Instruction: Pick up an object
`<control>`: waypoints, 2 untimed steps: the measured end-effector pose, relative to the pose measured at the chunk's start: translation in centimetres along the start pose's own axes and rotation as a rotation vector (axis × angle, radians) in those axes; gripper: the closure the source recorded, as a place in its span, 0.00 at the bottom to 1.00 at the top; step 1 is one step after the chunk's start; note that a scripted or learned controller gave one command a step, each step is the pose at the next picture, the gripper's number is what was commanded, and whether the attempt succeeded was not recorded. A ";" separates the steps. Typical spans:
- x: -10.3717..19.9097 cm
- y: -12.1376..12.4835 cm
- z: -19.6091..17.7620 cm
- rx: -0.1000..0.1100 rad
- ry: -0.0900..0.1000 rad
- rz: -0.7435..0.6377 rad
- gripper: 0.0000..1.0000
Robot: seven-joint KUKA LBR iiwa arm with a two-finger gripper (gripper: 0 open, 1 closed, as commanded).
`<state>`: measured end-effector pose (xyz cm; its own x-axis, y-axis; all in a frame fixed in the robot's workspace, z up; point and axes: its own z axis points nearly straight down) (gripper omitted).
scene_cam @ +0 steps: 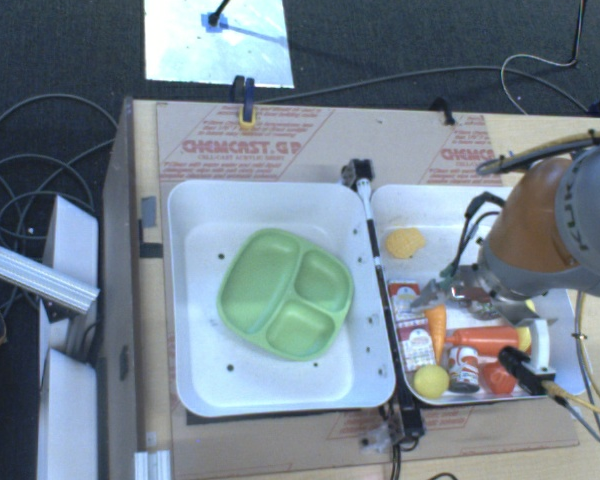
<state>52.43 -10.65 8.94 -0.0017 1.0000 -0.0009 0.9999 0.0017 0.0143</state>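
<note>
Hovering low in the right bin point(552, 200) with the gripper point(458, 290) (grip state impossible to tell) just above the carrot point(436, 330), nothing visibly lifted yet, whole pickup apparently left

Two white bins side by side on the table point(310, 133): left bin point(200, 368) with a green divided plate point(285, 293) at its middle, right bin point(435, 203) with a yellow lump point(405, 242) near the back. Toward the front there, crowded together: a carrot point(436, 330), a yellow ball point(431, 380), an orange tube point(485, 337), a red-and-white packet point(416, 348). Grey arm point(540, 233) with orange band reaching in from the right, hand point(458, 288) low over that cluster, just behind the carrot.
</note>
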 end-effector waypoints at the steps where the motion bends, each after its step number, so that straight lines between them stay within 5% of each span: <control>1: -0.6 1.9 -9.9 0.010 0.000 -0.002 0.00; 2: -0.5 -0.7 -5.1 0.014 0.001 0.001 0.00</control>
<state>51.69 -11.18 14.05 -0.0012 1.0000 -0.0001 1.0000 0.0012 0.0006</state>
